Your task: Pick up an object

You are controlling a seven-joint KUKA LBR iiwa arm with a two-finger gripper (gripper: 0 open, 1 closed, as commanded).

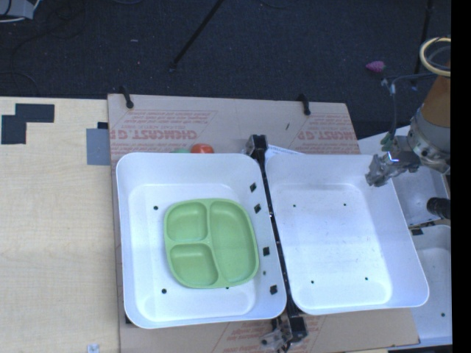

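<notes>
While the end effector [384, 169] hangs at the right bin's [412, 285] upper right rim, its opening impossible to judge and nothing visibly in its hold, the green divided plate [211, 243] lies in the left bin [140, 197], well apart toward 8 o'clock, its long axis running roughly 11 to 5 o'clock.

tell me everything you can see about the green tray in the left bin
The pale green divided plastic tray is a rounded rectangle with three compartments: two smaller ones on its left side, one above the other, and one long one down its right side, all split by raised ridges. It looks like smooth moulded plastic, and nothing lies in any compartment. It lies flat and right side up on the floor of the left shallow white bin, turned slightly askew to the bin's walls, near the middle and a little toward the right wall. Only the bin floor touches it.
</notes>
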